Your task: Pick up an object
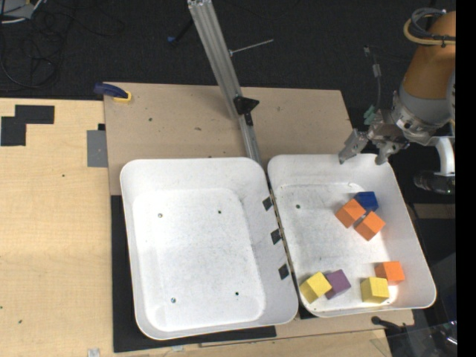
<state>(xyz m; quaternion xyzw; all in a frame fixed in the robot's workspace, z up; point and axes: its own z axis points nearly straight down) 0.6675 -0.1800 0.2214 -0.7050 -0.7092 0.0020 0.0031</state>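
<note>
Over the far right corner of the right bin (416,233), end effector (367,150) hangs from the grey arm (430,69), orange band above the wrist. Fingers spread apart, nothing between them, tips just above the bin's far rim. Blocks all in the right bin: blue block (367,199) touching orange block (349,213), second orange block (370,225) right beside those, cluster near the middle-right. Near edge: yellow block (315,285) touching purple block (338,282) on the left side; another yellow block (374,289) and a small orange block (390,272) together at the near right corner. Left bin (149,181) sits beside it on the counter (52,199), black clips (275,236) along the seam. Metal rail (222,65) leans in from the far side. Blue-yellow clamp (113,91) at the far left of the board.
</note>
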